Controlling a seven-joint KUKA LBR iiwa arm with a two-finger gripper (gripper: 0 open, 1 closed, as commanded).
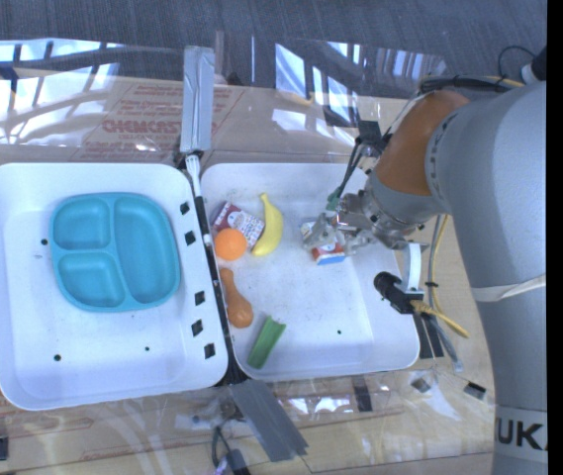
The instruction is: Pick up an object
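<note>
My gripper (323,234) is low in the right bin (360,349), right of the bin's middle. A small red, white and blue carton (329,255) lies just below the gripper's tip, touching it or very close. To the left lie a yellow banana (271,226), an orange ball (230,244) and a red and white packet (240,220). Lower left in the same bin are an orange carrot-shaped piece (236,303) and a green stick (267,340).
The left bin (14,364) holds a blue divided plate (115,248). A black-clipped divider (202,285) separates the two bins. The grey arm with its orange band (415,156) covers the right bin's right side.
</note>
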